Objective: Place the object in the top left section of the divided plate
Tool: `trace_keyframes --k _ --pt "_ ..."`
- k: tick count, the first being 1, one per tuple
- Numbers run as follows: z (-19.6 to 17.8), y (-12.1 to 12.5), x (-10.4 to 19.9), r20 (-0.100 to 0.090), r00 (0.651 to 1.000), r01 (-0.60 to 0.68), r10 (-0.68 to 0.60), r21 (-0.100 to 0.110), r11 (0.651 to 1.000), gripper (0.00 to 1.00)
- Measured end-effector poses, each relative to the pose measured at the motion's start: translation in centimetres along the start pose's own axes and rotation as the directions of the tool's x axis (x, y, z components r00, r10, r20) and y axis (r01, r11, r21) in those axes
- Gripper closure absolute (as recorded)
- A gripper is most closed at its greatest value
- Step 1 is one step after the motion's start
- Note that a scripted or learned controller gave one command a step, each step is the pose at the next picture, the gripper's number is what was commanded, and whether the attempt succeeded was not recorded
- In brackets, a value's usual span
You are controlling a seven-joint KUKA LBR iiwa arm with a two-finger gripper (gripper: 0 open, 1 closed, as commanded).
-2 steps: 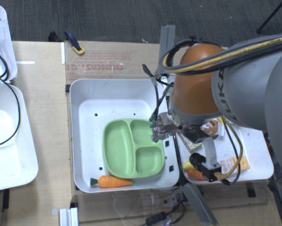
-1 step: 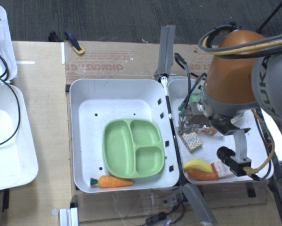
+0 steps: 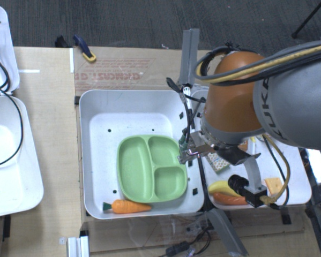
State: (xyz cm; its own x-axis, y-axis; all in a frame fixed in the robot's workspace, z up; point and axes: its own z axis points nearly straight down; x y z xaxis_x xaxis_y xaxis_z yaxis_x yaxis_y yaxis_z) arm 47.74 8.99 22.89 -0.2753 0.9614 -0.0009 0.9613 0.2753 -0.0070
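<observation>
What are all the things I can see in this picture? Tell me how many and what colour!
Bins: two, white, side by side on the bench; the right one sits largely under the arm.
Divided plate: one, green, three sections, in the left bin toward its right side.
Carrot: one, orange with a green tip, in the left bin by its front wall, just below the plate.
Toy foods: a few, yellow, red and orange, in the right bin, partly hidden.
Clamp: one, blue and yellow, on the bench behind the bins.
Arm: one, grey with an orange band, reaching in from the right.
Gripper: one, dark, at the plate's right edge.
</observation>
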Motion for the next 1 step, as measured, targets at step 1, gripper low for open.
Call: trace_keyframes --k 1 --pt "-6.08 -1.27 -4.83 0.001 0.995 -0.098 0.098 -0.005 0.995 1.0"
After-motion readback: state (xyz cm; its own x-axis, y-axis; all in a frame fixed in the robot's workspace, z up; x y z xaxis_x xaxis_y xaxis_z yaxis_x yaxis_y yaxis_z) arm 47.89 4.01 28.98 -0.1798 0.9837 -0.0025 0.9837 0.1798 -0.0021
